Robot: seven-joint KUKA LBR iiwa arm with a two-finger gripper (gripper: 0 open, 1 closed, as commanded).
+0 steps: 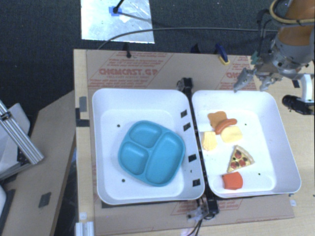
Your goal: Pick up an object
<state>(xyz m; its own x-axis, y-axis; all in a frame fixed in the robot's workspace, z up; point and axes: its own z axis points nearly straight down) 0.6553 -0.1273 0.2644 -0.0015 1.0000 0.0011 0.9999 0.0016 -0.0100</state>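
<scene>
The gripper (252, 81) hangs with fingers spread wide, holding nothing, above the far rim of the right bin (285, 146), well apart from the food (227, 132).

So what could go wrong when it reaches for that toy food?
Two likely snags. The hot dog, yellow piece and orange piece lie touching in a cluster, so the pincer might nudge or catch a neighbour. The pizza slice looks flat against the right bin, so the fingers may slide over it and come up with nothing.
</scene>
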